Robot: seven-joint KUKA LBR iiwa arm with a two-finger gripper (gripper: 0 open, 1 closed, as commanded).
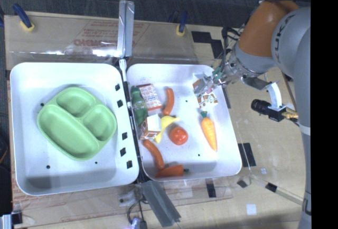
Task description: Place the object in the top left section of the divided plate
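A green divided plate lies in the left bin; it has two smaller sections at its upper side and one large section below. My gripper hovers low over the upper right corner of the right bin, far from the plate. Just below it lies a small red-and-white carton. An orange carrot, a red tomato, a yellow banana piece and two sausages also lie in that bin.
A red-and-white snack packet and a green item sit by the right bin's left wall, and a red pepper lies at its front edge. A raised divider runs between the bins. The grey and orange arm fills the upper right.
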